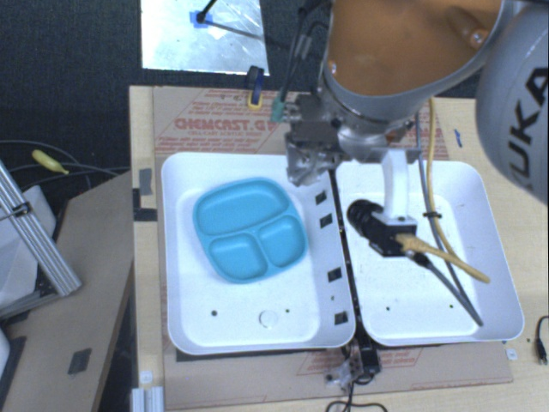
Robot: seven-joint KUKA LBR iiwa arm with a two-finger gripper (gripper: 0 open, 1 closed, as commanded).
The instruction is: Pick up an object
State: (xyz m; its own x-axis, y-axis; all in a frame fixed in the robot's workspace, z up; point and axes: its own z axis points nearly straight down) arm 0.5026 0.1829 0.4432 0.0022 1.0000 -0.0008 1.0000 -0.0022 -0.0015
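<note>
While in one bin (241,318), one tray (249,228)

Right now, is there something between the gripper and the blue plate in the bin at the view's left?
Nothing visible does. The gripper hangs over the far right corner of that bin, close to the blue plate. Between them lies just bare white bin floor.

2 white bins (184,230) (480,230) and 1 blue divided tray (249,230).

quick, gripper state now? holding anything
Gripper: cannot be told, open or closed; it hangs near the blue tray, at its far right corner.
</note>
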